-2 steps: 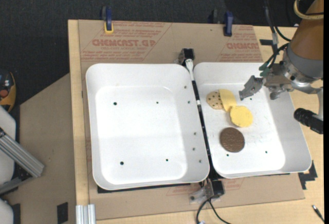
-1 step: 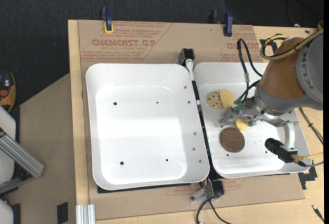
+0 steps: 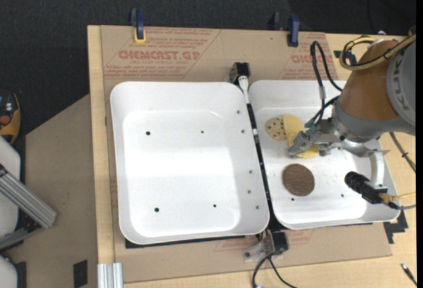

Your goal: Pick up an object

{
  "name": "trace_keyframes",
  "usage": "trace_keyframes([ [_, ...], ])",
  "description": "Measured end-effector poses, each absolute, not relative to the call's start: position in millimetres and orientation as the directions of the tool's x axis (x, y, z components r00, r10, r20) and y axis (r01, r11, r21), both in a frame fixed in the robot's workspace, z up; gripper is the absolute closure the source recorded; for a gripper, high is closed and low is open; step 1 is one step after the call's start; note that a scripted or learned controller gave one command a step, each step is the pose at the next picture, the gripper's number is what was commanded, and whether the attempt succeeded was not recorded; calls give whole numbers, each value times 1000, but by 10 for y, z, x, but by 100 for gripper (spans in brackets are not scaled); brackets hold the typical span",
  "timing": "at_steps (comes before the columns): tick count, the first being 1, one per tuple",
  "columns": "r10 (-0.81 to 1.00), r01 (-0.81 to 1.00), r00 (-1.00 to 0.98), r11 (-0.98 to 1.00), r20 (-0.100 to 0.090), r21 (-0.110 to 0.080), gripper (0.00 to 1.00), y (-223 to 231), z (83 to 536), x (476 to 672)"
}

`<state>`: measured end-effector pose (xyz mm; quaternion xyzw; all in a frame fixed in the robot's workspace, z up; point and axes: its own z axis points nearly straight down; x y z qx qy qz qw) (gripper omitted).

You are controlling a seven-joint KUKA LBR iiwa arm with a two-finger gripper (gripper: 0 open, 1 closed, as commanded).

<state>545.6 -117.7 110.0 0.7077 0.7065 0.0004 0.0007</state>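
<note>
In the right bin, my gripper hangs low over a yellow object near the bin's left-centre. Part of that yellow shape, or a second yellow piece, pokes out just below the gripper. A round tan cracker with dark dots lies beside the yellow object on its left. Below the gripper, apart from it, a dark brown round cookie rests flat on the bin floor. The gripper body hides whatever it may be touching.
The left bin stands next to the right one, with a black divider strip between them. The grey and orange arm crosses the right bin's upper right part. Cables hang above the bin's far edge.
</note>
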Motion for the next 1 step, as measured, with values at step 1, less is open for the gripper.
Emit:
trace_keyframes([
  [1, 1000, 1000, -10, 10, 2, 11, 100, -395, 1900, 5781],
])
